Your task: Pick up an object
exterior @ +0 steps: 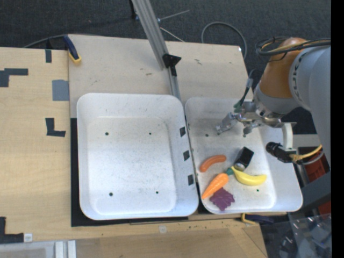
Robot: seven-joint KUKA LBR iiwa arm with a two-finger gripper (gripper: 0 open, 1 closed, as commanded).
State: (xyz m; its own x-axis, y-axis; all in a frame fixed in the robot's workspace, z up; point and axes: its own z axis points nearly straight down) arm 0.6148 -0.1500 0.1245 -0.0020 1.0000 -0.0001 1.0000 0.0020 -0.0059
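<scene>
In the right bin (201,117), my gripper (235,128) hangs over the bin's upper middle, its fingers spread open with nothing between them. Below it lie a small black block (245,157), a yellow banana (249,178), an orange sausage-shaped piece (213,162), an orange carrot (215,185) and a purple grape bunch (222,199). The black block is the closest, just below and right of the gripper. All the objects rest in the lower half of the bin.
The left bin (129,155) sits beside the right one, with black clips on the shared wall. A grey metal post (156,31) slants over the bench behind the bins. The arm's grey and orange body (293,79) fills the right side.
</scene>
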